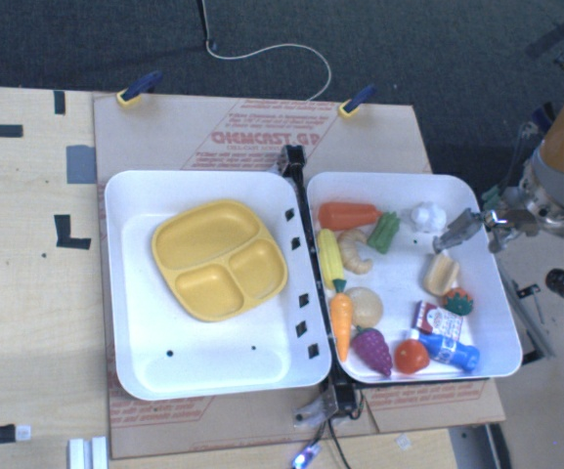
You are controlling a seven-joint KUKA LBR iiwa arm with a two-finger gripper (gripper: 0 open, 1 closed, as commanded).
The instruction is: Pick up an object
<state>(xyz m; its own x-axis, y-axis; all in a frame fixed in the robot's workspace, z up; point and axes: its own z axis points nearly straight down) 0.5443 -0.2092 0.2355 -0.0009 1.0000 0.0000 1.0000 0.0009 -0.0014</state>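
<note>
The gripper is seen over the right bin's right edge; its state cannot be told. The beige toy lies just below-left of it, nothing held.

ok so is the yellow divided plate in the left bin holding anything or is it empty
Empty. The yellow plate in the left bin shows three bare compartments; the toy food all lies in the right bin.

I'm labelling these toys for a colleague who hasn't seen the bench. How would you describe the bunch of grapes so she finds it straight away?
Look in the right bin, the one full of toy food, and go to its near edge. The grapes lie there, just right of the carrot and left of the tomato. They are the one dark purple, knobbly cluster among smooth orange and red pieces.
</note>
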